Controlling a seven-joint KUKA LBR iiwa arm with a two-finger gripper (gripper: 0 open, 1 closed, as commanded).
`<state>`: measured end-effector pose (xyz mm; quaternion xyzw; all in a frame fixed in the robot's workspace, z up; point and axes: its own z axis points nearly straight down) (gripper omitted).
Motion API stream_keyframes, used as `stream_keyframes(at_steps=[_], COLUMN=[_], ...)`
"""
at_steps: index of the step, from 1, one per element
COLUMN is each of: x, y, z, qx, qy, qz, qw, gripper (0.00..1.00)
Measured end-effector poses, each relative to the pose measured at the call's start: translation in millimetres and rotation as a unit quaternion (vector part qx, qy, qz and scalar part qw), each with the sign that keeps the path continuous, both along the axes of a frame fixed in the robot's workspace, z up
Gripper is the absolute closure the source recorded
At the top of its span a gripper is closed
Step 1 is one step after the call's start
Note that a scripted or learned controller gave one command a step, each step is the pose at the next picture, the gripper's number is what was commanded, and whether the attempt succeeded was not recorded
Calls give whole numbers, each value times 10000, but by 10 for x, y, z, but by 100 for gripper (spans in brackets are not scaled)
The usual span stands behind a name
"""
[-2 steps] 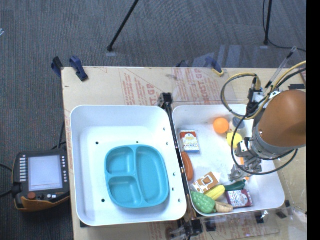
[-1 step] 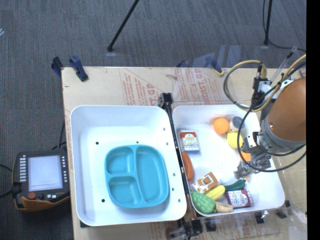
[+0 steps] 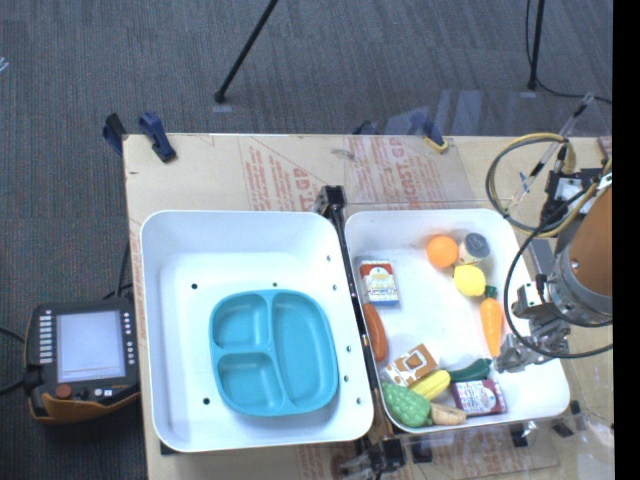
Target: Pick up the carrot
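Over to the right-hand bin (image 3: pixel 520 230), crowded with toy food. Carrot (image 3: pixel 491 323) lying against the bin's right wall, just past its middle toward the near end, orange body with a green tuft at the far tip beside a yellow lemon (image 3: pixel 470 281). Long axis running near-to-far along that wall, barely slanted. Gripper (image 3: pixel 512 356) down at the near end of the carrot, hugging the same wall, a shade nearer and to the right of the vegetable. From the claw, then: carrot up and slightly left, tip almost touching or perhaps tucked beneath (hard to call from this slant). Fingers a dark tangle against the white floor; open or closed, cannot tell. Nothing visibly caught between them, so no hold to report.

Also in the bin: an orange ball (image 3: pixel 442 251) toward the far side, a sausage (image 3: pixel 375 330) along the left wall, corn (image 3: pixel 433 384) and a red packet (image 3: pixel 477 397) at the near end. Left of all this, the other bin, with a blue divided plate (image 3: pixel 272 352).

Judgement on the next move: a short shift toward the far end to centre on the carrot's body, jaws set across that wall-parallel axis. Wall close on one side, so little room for the outer finger.
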<state>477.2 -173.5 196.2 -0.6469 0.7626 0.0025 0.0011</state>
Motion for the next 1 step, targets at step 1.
stream_keyframes(at_steps=[1], x=[286], y=[487], z=[-1106], qx=[29], qy=[-3], qz=[424], qw=[9991], gripper=[100])
